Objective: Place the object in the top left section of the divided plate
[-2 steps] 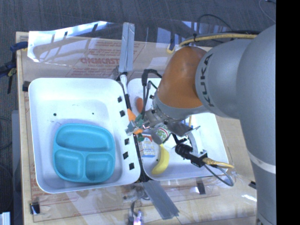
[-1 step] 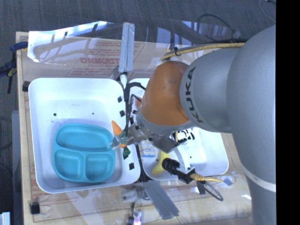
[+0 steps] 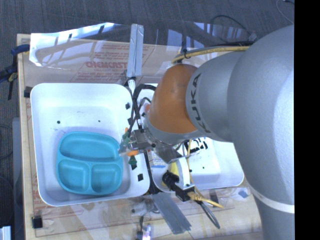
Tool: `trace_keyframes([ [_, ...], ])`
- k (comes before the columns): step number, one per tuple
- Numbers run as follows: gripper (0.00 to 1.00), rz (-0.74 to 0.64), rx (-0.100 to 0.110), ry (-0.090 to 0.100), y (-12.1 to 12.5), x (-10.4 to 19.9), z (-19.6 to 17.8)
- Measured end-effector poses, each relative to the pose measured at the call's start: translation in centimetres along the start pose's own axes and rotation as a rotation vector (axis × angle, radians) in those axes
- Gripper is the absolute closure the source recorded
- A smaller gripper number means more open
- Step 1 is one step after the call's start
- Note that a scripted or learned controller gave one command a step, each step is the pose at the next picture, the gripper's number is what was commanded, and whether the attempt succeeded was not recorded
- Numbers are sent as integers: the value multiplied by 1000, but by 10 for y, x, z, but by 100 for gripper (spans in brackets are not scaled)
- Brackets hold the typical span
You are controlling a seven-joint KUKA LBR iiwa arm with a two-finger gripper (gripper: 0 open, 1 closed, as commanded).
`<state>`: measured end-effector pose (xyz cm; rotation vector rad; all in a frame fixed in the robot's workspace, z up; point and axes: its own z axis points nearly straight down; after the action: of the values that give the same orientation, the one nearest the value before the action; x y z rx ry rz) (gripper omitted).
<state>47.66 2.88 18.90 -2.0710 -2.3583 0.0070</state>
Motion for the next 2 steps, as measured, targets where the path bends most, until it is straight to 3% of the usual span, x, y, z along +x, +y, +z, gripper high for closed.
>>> trace_keyframes([
  [1,0,1,0,0,0,0,0],
  [2,100,-2,6,0,1,-1,-7],
])
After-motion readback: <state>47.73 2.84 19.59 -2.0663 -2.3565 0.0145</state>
